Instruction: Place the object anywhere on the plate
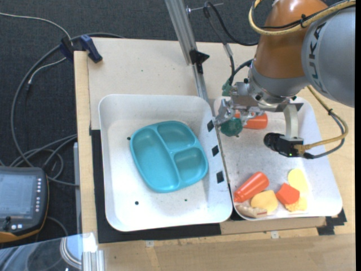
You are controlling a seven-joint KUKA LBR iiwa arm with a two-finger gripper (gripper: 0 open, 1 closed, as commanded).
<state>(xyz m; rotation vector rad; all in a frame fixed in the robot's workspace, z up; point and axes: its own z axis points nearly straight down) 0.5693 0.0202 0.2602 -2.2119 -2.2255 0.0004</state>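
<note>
A blue plate (168,154) with three compartments lies in the left white bin (113,117). My gripper (229,121) hangs over the left edge of the right bin (321,151), close to the divider between the bins. A small dark green round object (231,128) sits between its fingertips, and the gripper is shut on it. An orange-red piece (256,121) lies just to the right of the gripper, partly hidden by the wrist. The plate is to the left of the gripper and holds nothing.
Toy foods lie at the right bin's front: an orange carrot-like piece (251,186), a yellow lump (265,201), an orange-red block (288,194) and a yellow piece (298,179). A metal post (183,27) rises behind the bins. A black module (282,144) with cable hangs off the wrist.
</note>
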